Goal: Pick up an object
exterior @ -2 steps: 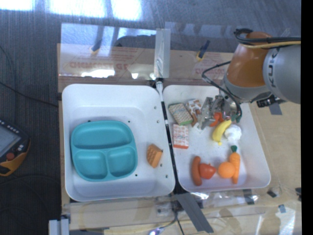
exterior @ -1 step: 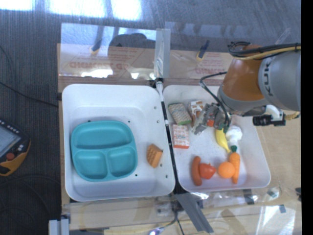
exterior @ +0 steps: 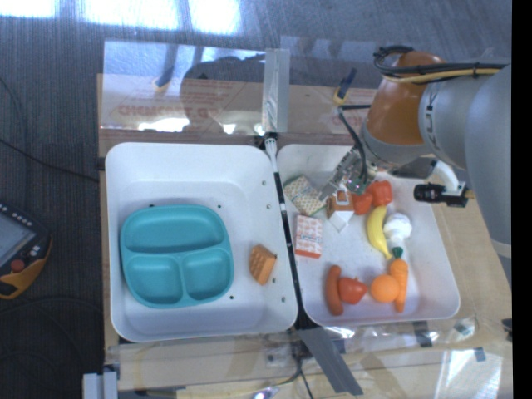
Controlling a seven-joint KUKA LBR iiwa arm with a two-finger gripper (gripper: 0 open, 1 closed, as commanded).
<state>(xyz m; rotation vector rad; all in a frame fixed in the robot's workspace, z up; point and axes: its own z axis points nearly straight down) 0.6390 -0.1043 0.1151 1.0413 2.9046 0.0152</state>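
My gripper [exterior: 344, 186] hangs low over the back of the right bin [exterior: 432, 256], reaching in from the right below the orange wrist band. Its tip is just above a small brown and white piece [exterior: 339, 206]. A checkered packet [exterior: 302, 194] lies to its left and a red toy fruit [exterior: 374, 196] to its right. Nearer the front lie a red and white box [exterior: 308, 236], a banana [exterior: 378, 229], a white piece [exterior: 400, 224], a carrot [exterior: 401, 279], an orange [exterior: 382, 288], a tomato [exterior: 352, 290] and a sausage [exterior: 332, 290].
The left bin [exterior: 166, 169] holds a teal divided plate [exterior: 176, 253] and an orange bread-like piece [exterior: 263, 264] near the divider. A clear panel [exterior: 274, 90] stands behind both bins. The arm covers the right bin's back right corner.
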